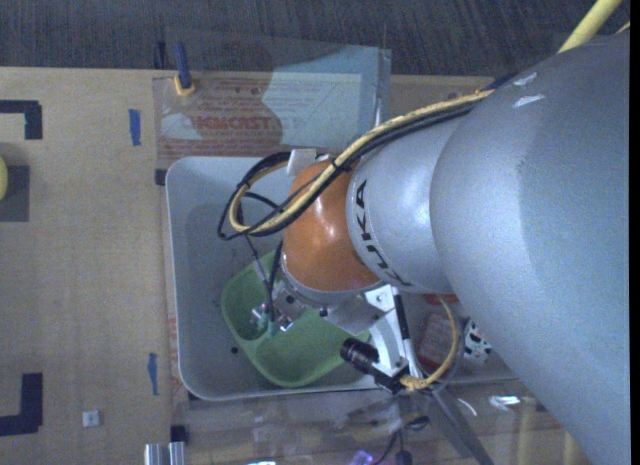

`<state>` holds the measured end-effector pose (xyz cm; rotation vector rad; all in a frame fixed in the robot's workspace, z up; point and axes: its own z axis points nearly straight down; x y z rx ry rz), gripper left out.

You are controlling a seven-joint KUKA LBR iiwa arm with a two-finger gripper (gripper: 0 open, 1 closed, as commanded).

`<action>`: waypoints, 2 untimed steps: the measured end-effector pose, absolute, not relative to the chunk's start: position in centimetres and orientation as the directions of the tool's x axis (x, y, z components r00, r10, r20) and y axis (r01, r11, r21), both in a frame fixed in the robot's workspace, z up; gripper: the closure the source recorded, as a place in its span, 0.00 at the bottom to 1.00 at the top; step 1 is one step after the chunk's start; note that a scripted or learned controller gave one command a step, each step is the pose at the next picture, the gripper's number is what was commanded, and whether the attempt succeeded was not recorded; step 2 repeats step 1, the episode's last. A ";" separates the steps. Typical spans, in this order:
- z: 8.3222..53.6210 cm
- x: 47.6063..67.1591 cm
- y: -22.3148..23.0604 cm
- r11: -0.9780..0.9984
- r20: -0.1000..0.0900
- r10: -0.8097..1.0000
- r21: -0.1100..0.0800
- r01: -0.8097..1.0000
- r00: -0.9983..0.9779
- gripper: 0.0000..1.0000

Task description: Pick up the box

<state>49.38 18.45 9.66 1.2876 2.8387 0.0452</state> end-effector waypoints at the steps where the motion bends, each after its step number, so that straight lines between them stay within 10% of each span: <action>1: 26.5 49.9 18.5 0.734 -0.002 0.679 0.003 0.679 -0.734 1.00; 2: 26.5 49.9 18.5 0.734 -0.002 0.679 0.003 0.679 -0.734 1.00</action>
